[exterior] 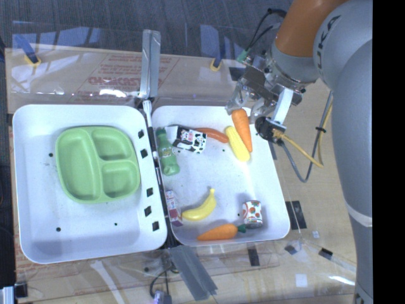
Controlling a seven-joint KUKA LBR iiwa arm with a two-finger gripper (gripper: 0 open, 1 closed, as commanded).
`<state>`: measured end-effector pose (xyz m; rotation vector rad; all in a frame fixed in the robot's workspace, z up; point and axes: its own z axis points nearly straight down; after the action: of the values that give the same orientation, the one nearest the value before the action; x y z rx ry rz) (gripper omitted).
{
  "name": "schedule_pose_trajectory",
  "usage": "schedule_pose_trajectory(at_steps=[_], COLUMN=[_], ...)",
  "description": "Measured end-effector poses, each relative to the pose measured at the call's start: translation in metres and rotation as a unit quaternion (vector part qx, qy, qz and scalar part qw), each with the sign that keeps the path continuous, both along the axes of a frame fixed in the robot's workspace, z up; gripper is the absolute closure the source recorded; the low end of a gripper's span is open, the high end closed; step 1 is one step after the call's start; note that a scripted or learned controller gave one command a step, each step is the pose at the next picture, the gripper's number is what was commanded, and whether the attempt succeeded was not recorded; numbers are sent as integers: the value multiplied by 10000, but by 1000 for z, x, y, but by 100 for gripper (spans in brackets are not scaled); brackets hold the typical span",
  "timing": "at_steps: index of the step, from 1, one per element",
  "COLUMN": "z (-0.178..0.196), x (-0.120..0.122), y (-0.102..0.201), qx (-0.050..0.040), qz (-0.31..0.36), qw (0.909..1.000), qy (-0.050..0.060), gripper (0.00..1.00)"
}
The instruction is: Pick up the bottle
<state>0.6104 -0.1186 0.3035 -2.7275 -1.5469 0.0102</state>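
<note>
The bottle [167,154] is lying on its side in the right bin [266,189], hard against that bin's left wall, with its darker cap end pointing toward the far rim. It is green and looks like a small plastic toy piece; my judgement is that it is light, fairly stiff and smooth, so it is likely to roll or slide if nudged off centre. The soundest hold would be across the middle of its body, fingers closing from either long side, though the wall beside it is leaving little room for the inner finger.

Just beside its cap end a black-and-white carton [190,139] is lying, touching or nearly touching it. A banana [201,208] is resting nearer the front, with a small packet [172,206] against the same wall. A can [252,214] and a carrot [217,233] are sitting near the front rim.

The gripper [250,103] is hanging over the bin's far right corner, well apart from the bottle. A second carrot [242,128] and a yellow piece [236,143] are showing directly below it; whether it is gripping either, or how far the claw is standing open, I cannot tell.

A green divided plate [98,163] is occupying the left bin [31,233].
</note>
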Motion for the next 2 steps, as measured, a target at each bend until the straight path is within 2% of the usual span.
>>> schedule_pose_trajectory(at_steps=[1,2], z=[141,28], x=[46,37], y=[67,146], qx=[-2,-8], qz=[319,46], qw=[9995,10000], qy=[-52,13], gripper=[100,100])
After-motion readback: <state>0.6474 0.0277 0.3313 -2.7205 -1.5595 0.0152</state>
